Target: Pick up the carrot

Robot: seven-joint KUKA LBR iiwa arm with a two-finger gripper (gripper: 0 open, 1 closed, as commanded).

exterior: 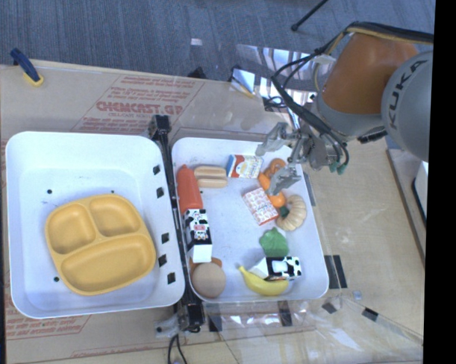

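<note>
The carrot (274,171) is a small orange piece lying near the back right of the right bin (233,245). More orange shows just below it at about the bin's right wall. My gripper (278,160) hangs right over the carrot, its two grey fingers spread apart: one finger (269,142) points to the back left, the other (286,176) lies across the carrot's near end. The gripper is open and the carrot rests on the bin floor, partly hidden by the lower finger.
Crowding the carrot are a small printed box (246,167), a red checked packet (260,206) and a tan bread piece (294,212). A bun (209,175), a red sausage (187,187), a banana (263,283) and an egg (208,280) lie elsewhere. The left bin holds a yellow plate (99,244).
</note>
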